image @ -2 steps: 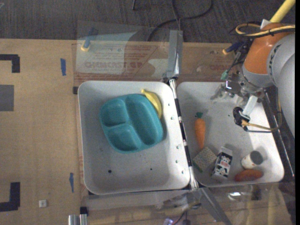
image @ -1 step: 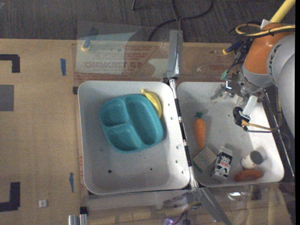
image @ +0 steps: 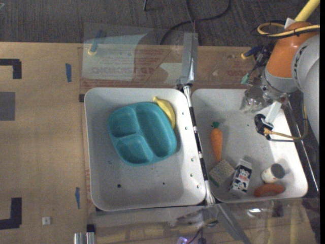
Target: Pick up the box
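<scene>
The box is a small white carton with black patches and a dark top. It lies in the front part of the right bin, next to a tan square pad. My gripper hangs over the far right corner of that bin, below the orange band of the arm. It is well away from the box and nothing shows in it.
An orange carrot lies near the right bin's left wall. A small white cup and a red-orange sausage shape sit at the front right. The left bin holds a teal divided plate and a banana.
</scene>
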`<state>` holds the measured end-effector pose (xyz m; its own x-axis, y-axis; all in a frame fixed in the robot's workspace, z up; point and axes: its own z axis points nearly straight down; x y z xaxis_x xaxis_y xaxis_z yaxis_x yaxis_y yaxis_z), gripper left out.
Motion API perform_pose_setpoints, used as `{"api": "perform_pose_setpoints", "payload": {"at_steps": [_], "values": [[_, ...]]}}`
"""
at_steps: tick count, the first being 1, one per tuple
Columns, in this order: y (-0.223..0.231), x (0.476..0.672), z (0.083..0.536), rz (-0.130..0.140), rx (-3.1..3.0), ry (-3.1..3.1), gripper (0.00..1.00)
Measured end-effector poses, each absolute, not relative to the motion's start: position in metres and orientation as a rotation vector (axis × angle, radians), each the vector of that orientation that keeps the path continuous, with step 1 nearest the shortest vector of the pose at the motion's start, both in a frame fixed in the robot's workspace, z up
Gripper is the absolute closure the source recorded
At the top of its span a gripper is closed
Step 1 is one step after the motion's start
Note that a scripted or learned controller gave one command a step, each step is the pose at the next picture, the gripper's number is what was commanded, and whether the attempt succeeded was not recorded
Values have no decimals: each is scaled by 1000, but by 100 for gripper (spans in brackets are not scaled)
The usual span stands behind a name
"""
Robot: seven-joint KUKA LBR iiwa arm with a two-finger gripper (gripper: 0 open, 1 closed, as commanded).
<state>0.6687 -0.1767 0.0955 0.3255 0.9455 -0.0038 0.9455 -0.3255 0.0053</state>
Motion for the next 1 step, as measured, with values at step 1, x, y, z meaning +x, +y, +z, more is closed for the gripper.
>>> {"api": "perform_pose_setpoints", "payload": {"at_steps": [1], "values": [[-176,669,95,0,2553,1821,0]]}}
